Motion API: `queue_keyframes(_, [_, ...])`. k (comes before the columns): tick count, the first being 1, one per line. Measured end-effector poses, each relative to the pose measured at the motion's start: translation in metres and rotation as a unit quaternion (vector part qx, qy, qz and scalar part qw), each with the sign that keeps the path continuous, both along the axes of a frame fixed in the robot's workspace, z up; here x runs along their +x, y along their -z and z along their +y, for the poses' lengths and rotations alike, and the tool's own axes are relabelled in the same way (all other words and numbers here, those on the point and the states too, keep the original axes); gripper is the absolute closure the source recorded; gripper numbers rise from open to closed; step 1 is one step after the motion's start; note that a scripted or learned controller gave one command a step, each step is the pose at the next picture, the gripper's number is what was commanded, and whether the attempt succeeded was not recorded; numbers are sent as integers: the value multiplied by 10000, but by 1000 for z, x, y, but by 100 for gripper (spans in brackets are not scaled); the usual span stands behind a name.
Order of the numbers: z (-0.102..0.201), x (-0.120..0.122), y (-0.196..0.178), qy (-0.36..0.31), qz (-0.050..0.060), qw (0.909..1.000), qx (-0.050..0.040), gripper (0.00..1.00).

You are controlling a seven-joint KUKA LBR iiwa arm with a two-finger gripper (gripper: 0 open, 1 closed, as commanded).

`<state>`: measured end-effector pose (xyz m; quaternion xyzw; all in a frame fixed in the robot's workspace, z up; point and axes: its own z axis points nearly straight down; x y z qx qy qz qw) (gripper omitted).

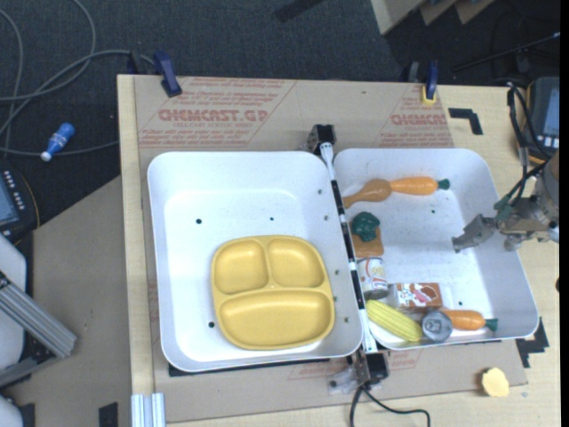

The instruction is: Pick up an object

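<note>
toy food, among it a long orange carrot (412,186) at the far side and a corn cob (393,320) near, lies in the right bin (498,265). the gripper (469,236) hangs over that bin's right part, holding nothing; how far it is open i cannot tell. a yellow divided tray (271,292) sits in the left bin (178,238).

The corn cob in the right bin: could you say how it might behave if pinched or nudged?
The corn cob looks rounded and elongated, so it may roll when nudged. It lies against the bin wall and a silver can, so a grasp there could be cramped. It looks like plastic, probably light.
</note>
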<state>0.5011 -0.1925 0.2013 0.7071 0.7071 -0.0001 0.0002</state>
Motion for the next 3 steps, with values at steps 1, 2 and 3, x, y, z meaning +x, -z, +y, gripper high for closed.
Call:
queue_keyframes(1, [65, 32, 77, -37, 33, 10000, 28, 0])
queue_keyframes(2, [95, 131, 118, -32, -39, 10000, -3, 0])
queue_keyframes(3, [56, -2, 116, 47, 38, 10000, 6, 0])
